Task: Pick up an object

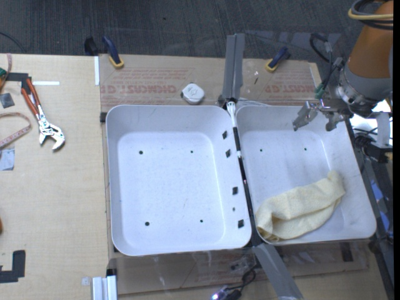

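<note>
On the left of the surface [56, 230] we've got pliers [41, 119], then the left bin [119, 186]. The yellow cloth [302, 209] lies crumpled in the right bin [362, 220], front corner. Pincer [319, 119] hangs over its back edge, fingers apart, holding nothing.

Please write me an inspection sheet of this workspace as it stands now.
Surface: wooden bench bearing two white bins, left bin and right bin.
Job's things: yellow cloth crumpled in the right bin's near part.
Clutter: pliers, round white tape measure, two clamps at the far edge.
Grippers: gripper above the right bin's far edge, apart from the cloth.
Cables: dark cables by the arm.
Surroundings: dark carpet.
</note>
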Robot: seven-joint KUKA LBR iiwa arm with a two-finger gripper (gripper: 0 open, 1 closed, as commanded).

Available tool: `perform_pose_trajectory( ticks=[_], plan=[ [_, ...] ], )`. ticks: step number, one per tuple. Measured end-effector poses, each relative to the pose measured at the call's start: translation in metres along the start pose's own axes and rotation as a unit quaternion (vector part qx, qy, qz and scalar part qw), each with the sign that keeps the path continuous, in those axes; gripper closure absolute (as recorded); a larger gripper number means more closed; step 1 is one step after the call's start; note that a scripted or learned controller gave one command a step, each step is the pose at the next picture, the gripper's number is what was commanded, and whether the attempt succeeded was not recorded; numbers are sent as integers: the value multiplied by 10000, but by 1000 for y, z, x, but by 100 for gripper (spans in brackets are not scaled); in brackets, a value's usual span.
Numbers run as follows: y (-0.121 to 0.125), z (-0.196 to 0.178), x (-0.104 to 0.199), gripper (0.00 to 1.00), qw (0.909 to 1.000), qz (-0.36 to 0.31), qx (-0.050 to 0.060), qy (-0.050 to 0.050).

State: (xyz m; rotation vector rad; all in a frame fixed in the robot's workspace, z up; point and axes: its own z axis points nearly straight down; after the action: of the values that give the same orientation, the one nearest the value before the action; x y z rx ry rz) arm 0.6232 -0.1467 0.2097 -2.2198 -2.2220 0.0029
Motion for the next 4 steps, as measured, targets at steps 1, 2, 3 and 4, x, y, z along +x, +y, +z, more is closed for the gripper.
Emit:
perform_pose_trajectory(
  ticks=[1, 2, 3, 4],
  plan=[
    [-90, 53, -34, 0, 9996, 277, 4, 2],
    [-146, 51, -54, 0, 9975, 704, 0, 5],
    [-145, 42, -55, 100, 9975, 714, -6, 1],
    [-145, 36, -21, 100, 9895, 1446, 2, 5]
  ],
)
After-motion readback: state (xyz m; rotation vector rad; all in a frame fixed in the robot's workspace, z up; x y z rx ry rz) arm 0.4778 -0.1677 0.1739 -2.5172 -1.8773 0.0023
